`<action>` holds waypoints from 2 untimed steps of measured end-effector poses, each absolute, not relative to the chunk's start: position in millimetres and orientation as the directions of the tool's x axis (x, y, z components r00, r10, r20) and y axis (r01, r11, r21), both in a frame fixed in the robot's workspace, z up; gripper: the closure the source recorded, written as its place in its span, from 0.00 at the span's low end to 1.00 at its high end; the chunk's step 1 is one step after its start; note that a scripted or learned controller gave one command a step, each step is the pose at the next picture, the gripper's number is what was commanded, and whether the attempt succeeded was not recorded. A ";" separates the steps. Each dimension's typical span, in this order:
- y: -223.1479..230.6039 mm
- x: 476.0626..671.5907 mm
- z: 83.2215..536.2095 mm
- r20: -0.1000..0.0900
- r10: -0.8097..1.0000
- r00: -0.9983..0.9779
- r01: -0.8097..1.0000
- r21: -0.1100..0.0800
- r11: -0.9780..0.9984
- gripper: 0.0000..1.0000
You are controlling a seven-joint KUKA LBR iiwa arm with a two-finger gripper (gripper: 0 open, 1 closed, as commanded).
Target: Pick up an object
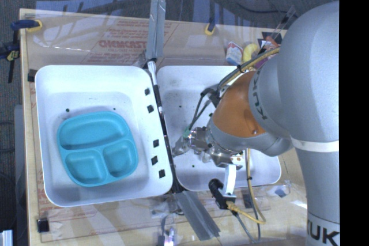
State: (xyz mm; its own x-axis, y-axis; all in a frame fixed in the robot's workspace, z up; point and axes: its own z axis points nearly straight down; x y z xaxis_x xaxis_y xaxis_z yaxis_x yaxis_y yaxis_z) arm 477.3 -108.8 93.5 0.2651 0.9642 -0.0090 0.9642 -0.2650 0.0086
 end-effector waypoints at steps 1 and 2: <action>-142.8 534.9 90.9 0.001 0.953 0.303 0.953 -0.004 -0.303 0.00; -77.8 476.7 191.4 0.001 0.998 0.060 0.998 -0.003 -0.060 0.00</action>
State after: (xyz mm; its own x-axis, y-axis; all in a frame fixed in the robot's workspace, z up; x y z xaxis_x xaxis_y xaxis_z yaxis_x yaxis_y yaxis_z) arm 476.7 -77.8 191.4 0.0603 0.9982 0.0013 0.9982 -0.0603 -0.0026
